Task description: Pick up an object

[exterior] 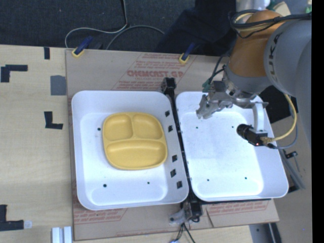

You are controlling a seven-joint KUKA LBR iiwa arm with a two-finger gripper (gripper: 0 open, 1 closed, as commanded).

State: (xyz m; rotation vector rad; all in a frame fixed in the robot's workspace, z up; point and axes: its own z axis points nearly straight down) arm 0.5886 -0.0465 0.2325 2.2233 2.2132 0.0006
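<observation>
The yellow three-compartment plastic plate [134,140] lay flat in the middle of the left shallow white bin [86,186] — well apart from the arm. The grey arm with the orange band [255,49] reached in from the right, and its end effector [206,110] hung over the upper-left part of the right shallow white bin [238,186], near the black divider clips between the two bins — nothing sat between its tips, and how wide it stood I couldn't tell. Both bins sat on a brown cardboard sheet [126,72] on the worktop.
</observation>
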